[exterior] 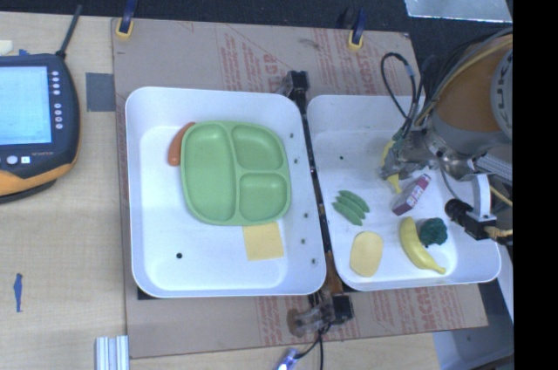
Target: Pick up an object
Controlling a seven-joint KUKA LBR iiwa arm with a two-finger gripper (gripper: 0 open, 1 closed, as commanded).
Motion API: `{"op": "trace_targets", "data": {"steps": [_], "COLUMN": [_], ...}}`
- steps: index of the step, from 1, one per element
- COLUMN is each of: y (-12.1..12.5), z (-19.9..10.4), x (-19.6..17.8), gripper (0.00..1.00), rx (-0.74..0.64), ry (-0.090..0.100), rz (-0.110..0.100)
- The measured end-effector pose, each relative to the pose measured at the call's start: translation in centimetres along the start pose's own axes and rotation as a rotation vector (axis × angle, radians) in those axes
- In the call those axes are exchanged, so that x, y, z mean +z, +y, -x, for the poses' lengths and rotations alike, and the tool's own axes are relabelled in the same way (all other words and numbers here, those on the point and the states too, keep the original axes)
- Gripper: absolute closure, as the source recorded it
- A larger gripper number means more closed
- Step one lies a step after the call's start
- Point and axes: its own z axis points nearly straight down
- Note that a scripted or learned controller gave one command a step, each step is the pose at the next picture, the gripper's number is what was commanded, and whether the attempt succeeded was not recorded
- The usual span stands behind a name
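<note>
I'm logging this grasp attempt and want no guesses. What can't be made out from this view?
- Gripper: the wrist hides whether it holds anything.
- Small pink and white item: too blurred to identify.
- Orange object: mostly hidden under the green tray.
- Dark green item beside the banana: too small to identify.

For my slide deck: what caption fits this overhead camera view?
Gripper low in the right bin near banana and pea pods; green tray in left bin.

The orange thing (175,147) is mostly tucked under the green plate (235,172), the arm (475,102) gets chopped off at the right, and the jaws are too blurred to be read.
</note>
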Motion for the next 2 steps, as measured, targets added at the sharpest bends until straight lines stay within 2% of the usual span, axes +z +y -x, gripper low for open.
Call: {"op": "trace_targets", "data": {"steps": [1,2], "y": [-1.5,-2.0], "z": [-5.6,-11.5], "x": [-9.1,-12.0], "gripper": [1.0,1.0], "rx": [0.004,0.004], "ry": [0.008,0.008], "rz": [-0.01,-0.01]}}
